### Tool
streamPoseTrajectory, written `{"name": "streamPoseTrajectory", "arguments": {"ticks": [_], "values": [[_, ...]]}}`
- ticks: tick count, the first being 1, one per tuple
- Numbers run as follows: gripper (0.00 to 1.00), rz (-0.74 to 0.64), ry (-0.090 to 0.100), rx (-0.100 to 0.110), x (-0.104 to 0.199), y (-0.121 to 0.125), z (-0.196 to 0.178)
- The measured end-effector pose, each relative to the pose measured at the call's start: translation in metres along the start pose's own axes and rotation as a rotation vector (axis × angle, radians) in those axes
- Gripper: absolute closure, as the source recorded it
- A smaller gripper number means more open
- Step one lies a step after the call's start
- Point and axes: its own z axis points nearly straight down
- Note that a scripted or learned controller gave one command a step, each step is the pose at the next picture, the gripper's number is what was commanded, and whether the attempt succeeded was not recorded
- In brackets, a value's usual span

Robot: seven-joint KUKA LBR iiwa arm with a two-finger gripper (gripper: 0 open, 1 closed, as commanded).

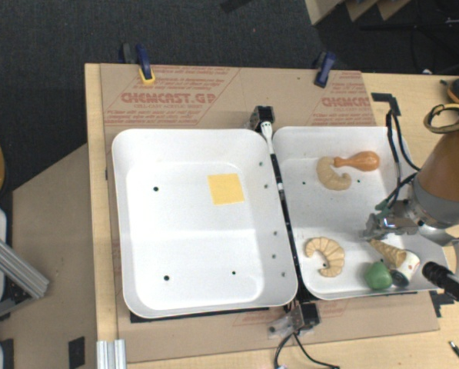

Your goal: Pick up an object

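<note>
Silver claw hangs low at the right of the frame, in the right bin; I cannot tell its state. Just below it lies a tan cone, beside a green ball.

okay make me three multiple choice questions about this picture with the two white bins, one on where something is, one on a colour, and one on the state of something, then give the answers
1. Where does the flat yellow square lie?
A. left bin
B. right bin
C. on the bench

2. What colour is the small round object near the right bin's front edge?
A. red
B. green
C. blue

3. How does the grey arm's gripper stand?
A. parked outside both bins
B. over the left bin
C. low over the right bin

Answers: 1 A, the square sits on the left bin floor. 2 B, it is plainly green. 3 C, it is above the right bin, beside a cone-shaped piece.
</note>
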Motion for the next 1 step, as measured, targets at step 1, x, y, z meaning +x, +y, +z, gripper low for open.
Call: {"name": "streamPoseTrajectory", "arguments": {"ticks": [1], "values": [[1.0, -0.005, -0.009, -0.025, -0.0109, -0.0168, -0.1551]]}}
